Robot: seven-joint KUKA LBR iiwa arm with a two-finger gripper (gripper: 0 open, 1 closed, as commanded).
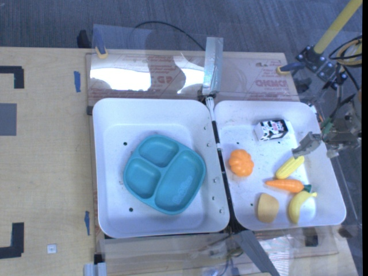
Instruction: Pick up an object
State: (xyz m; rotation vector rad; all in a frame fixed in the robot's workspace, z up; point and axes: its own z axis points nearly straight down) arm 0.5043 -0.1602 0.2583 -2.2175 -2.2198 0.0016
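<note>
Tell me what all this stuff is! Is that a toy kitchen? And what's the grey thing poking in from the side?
It does look like one! You are looking down from a camera fixed above a bench. On the bench sit two shallow white trays called bins. The left bin has a blue plate with three sections. The right bin holds pretend food: an orange pumpkin, a carrot, a yellow corn cob, a banana, a tan potato-like piece, and a little black-and-white box.

The grey thing at the right is the tip of a robot arm. That tip, its end effector, is what it grabs with. It hangs just above the corn cob, near the bin's right side. Nothing is in its grip yet; its job is to pick up one toy.
</note>
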